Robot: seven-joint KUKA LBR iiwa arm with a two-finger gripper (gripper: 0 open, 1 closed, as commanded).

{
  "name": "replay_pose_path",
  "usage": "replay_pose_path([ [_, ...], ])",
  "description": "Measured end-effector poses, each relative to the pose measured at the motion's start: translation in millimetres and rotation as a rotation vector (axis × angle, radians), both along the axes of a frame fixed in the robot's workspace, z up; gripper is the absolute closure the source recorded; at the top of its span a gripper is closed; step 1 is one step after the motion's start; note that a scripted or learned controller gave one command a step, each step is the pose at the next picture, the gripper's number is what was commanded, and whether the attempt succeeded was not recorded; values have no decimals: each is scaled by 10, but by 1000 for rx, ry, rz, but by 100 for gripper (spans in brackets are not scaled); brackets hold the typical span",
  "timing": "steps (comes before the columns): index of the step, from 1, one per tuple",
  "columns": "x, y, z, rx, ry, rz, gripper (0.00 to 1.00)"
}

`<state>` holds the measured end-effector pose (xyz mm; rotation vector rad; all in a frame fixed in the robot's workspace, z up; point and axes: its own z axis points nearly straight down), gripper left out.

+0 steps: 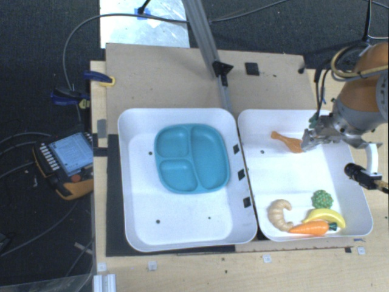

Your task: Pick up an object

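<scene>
The hand (311, 137) sits at the drumstick (285, 141), its grip unreadable; it should straddle the narrow shaft squarely before closing.

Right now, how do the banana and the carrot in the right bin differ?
The banana is yellow and curved; the carrot is orange and straight, with a dark green end. The banana lies farther from the bin's near rim, the carrot against it. They touch each other and share the right bin.

robotics lab, cardboard-topped bench (182, 78), loose cables (36, 163) on dark carpet, test bins (182, 239)
</scene>
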<state>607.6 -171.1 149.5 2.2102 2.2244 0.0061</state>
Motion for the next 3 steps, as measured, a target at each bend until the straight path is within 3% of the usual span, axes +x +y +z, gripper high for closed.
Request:
replay_pose_path([
  [2,83,-77,1069,-1,-1,1,100],
  [3,137,471,959,3,4,4,100],
])
